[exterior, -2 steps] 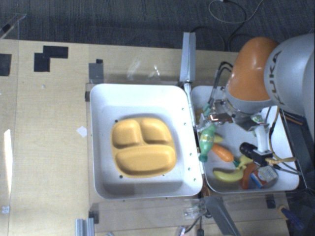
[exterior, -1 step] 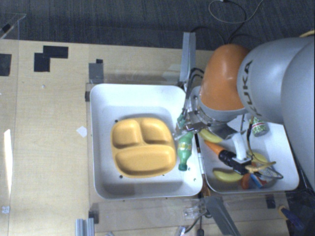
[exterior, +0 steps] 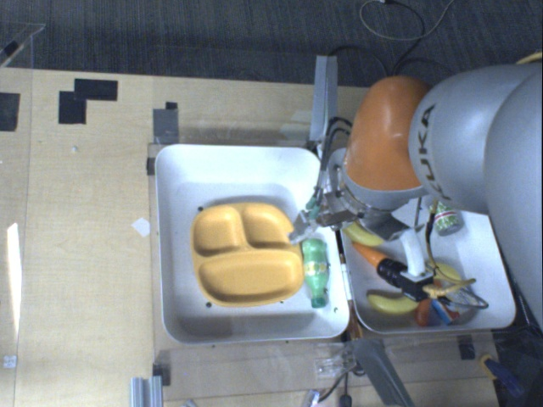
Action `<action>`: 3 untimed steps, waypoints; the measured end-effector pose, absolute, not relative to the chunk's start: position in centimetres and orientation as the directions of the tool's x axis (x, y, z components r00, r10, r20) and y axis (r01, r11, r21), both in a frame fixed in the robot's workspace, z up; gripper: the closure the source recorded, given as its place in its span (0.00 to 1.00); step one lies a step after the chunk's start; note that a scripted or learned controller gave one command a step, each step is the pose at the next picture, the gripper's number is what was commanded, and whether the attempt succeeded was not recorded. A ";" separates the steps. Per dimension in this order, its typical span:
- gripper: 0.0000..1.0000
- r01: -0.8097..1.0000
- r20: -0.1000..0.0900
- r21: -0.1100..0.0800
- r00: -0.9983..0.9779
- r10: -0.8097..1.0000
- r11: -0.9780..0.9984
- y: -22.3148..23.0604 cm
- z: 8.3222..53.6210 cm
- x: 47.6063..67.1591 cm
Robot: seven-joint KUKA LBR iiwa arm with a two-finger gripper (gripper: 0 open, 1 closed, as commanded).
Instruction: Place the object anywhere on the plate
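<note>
A yellow plate (exterior: 244, 251) with three compartments lies in the left white bin (exterior: 174, 227). A green bottle (exterior: 316, 271) lies in that bin along the plate's right edge, lengthwise toward the front wall. I cannot tell whether it touches the plate's rim. My gripper (exterior: 309, 224) hangs over the plate's upper right corner, just above the bottle's far end. From this angle I cannot make out whether it has hold of the bottle. The orange wrist band and grey arm cover the space between the two bins.
The right bin (exterior: 501, 303) holds two bananas (exterior: 379, 303) (exterior: 366, 235), a carrot (exterior: 370, 253), a small can (exterior: 446, 221) and some red and blue pieces (exterior: 433, 313). The arm hides much of that bin. Wooden bench surrounds both bins.
</note>
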State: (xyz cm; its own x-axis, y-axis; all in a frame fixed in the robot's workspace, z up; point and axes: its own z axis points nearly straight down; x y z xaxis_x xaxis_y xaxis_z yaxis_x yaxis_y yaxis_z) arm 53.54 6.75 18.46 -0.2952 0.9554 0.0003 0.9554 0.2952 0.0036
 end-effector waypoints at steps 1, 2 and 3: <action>1.00 0.955 0.000 0.008 -0.296 0.955 0.296 6.8 19.6 53.7; 1.00 0.920 0.000 0.004 -0.392 0.920 0.392 16.9 16.6 59.0; 1.00 0.983 0.001 0.005 -0.181 0.983 0.181 22.5 20.6 59.5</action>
State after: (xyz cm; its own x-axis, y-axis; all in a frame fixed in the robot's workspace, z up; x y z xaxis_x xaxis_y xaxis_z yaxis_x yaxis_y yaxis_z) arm 59.48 22.49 20.58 -0.1814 0.9834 0.0011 0.9834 0.1814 0.0050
